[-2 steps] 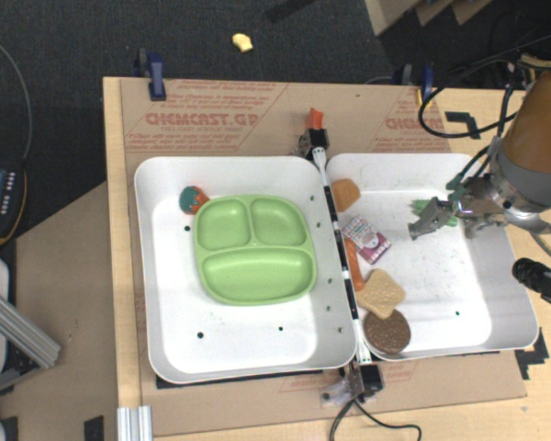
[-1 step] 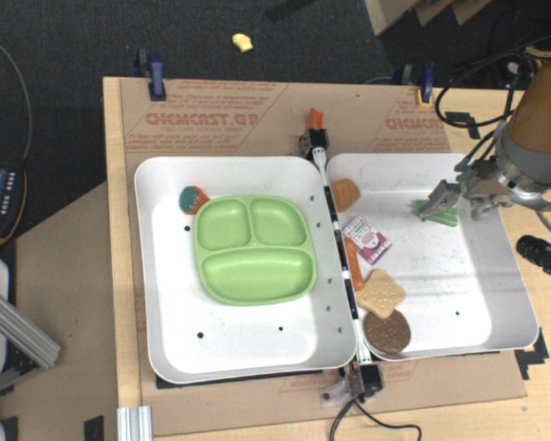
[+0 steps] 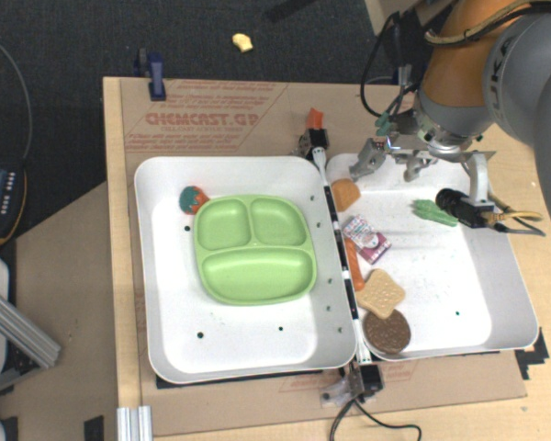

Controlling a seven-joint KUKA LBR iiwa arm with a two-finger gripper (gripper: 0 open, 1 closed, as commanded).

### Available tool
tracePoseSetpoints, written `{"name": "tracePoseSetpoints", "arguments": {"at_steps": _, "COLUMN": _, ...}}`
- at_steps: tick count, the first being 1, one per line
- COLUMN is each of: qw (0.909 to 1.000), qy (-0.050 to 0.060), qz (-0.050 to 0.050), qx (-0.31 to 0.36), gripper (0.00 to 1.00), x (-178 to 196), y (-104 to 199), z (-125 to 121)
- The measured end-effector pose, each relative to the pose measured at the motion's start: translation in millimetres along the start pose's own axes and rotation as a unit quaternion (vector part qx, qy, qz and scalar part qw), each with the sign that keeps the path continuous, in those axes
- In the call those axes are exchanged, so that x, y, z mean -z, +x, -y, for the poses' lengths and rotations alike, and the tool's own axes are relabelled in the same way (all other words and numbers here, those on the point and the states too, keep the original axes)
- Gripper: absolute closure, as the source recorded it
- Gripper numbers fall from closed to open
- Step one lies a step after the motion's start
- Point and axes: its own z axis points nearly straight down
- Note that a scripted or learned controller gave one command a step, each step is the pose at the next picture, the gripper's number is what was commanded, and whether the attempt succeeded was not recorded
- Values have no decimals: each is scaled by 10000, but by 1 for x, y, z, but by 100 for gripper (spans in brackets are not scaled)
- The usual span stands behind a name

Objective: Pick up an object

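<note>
The gripper (image 3: 397,154) hangs over the back left corner of the right bin (image 3: 496,274). Its fingers are spread apart and nothing is between them. The closest thing to grab is the small orange bun (image 3: 346,194). It lies just beside the gripper, a little to the left and toward the front, close to the wall between the two bins. The pink packet (image 3: 365,237) lies farther toward the front. The green tray (image 3: 254,248) is in the left bin (image 3: 165,320), well apart from the gripper. I think the gripper must slide left a bit and then go down.
</note>
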Motion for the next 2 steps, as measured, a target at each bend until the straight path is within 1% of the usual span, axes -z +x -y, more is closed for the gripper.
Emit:
{"name": "tracePoseSetpoints", "arguments": {"at_steps": 1, "qw": 10000, "qy": 20, "qz": 19, "qx": -53, "gripper": 0, "x": 1, "y": -8, "z": 3}}
{"name": "tracePoseSetpoints", "arguments": {"at_steps": 2, "qw": 10000, "qy": 57, "qz": 21, "qx": -66, "gripper": 0, "x": -83, "y": -35, "z": -18}}
